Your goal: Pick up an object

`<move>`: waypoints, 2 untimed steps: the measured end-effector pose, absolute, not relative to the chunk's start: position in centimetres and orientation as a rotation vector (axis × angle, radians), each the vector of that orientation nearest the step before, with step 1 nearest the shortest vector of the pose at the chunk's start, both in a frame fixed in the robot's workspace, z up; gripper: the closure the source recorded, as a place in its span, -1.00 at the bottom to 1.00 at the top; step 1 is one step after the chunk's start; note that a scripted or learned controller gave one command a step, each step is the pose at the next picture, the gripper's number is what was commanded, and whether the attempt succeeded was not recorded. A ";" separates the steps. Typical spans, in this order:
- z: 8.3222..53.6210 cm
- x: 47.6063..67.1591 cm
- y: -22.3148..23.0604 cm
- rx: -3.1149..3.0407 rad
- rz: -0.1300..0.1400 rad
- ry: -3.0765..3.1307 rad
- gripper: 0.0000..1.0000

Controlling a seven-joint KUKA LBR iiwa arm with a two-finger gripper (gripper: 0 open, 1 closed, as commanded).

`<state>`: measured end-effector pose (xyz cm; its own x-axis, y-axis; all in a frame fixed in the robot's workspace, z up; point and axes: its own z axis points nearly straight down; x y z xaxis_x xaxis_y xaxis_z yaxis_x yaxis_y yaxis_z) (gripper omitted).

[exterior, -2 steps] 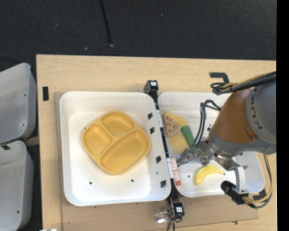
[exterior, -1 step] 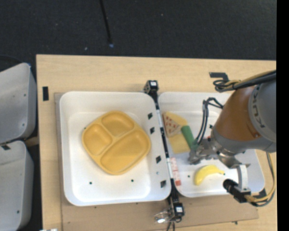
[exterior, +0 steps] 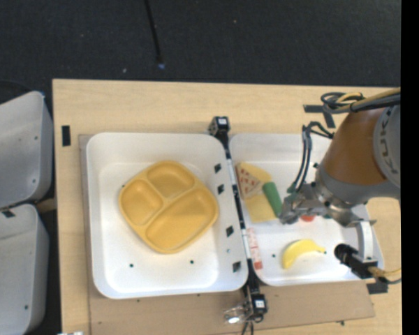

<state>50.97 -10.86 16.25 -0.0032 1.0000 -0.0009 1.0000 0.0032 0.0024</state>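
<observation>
Over the right bin (exterior: 265,274), the gripper (exterior: 292,211) hangs beside the green block (exterior: 272,199), positioned for a pick; its finger state cannot be told. 1 banana (exterior: 300,252) lies nearer.

A mustard-yellow divided plate (exterior: 169,206) is seen in the white left bin (exterior: 105,257). In the white right bin (exterior: 279,145), a yellow banana (exterior: 302,252), a green stick (exterior: 272,199) and a tan, red-dotted pizza slice (exterior: 250,181) are shown.
</observation>
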 end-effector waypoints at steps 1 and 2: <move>21.9 50.7 -10.3 2.215 0.002 2.223 1.00; 22.9 50.8 -10.4 2.217 -0.002 2.227 1.00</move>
<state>50.81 -10.39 22.94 -0.0042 1.0000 -0.0003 1.0000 0.0042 -0.0015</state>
